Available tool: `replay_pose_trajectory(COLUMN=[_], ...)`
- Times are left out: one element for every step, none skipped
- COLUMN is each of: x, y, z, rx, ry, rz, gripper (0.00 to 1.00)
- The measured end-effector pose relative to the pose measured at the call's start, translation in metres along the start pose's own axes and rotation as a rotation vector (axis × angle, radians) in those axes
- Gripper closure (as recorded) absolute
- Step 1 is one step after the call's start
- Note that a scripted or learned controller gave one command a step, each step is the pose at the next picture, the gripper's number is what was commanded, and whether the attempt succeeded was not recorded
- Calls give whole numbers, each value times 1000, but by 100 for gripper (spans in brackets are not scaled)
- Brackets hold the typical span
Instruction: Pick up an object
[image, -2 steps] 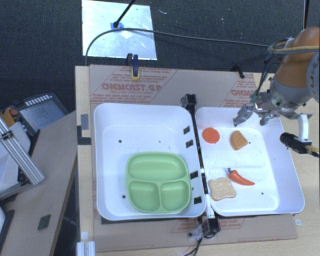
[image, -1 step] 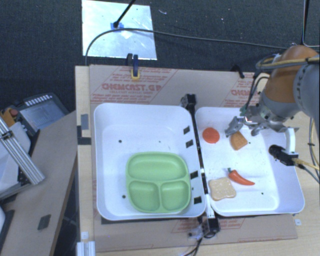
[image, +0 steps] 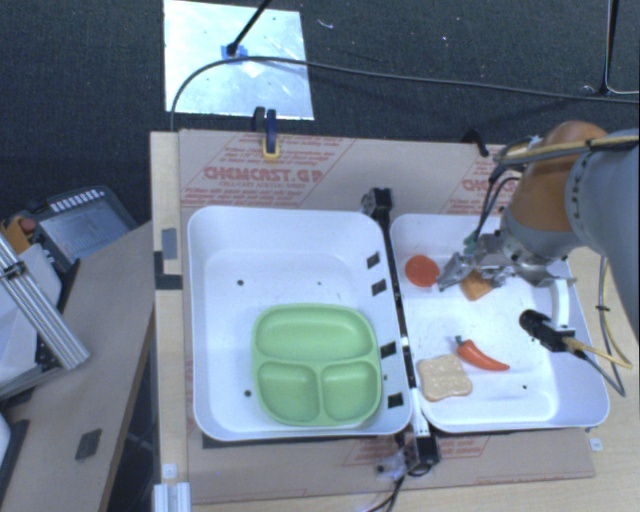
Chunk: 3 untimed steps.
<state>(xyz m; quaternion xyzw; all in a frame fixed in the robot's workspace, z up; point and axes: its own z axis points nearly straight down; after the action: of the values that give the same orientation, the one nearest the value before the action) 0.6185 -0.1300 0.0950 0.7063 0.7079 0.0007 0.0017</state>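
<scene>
the claw (image: 470, 277) closes around a small orange-brown food piece (image: 478, 288) at two o'clock in the right bin (image: 520, 408); it looks light, rigid, easiest pinched across its middle.

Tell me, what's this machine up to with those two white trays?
A grey robot arm reaches in from the right over the right bin. Its gripper is low, right by a small orange-brown piece, with a red round piece just to the side. I can't tell whether it has hold of anything. Nearer the front lie a red pepper and a tan slice like toast, untouched. The left bin holds a green divided plate.
</scene>
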Motion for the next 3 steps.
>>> replay_pose_trajectory(x=[-1,-3,-6], y=[6,8,14], z=[3,-10,-56], rx=[-14,-20,-3], ry=[-3,-8,0], rz=[0,0,-1], gripper=[0,100,100])
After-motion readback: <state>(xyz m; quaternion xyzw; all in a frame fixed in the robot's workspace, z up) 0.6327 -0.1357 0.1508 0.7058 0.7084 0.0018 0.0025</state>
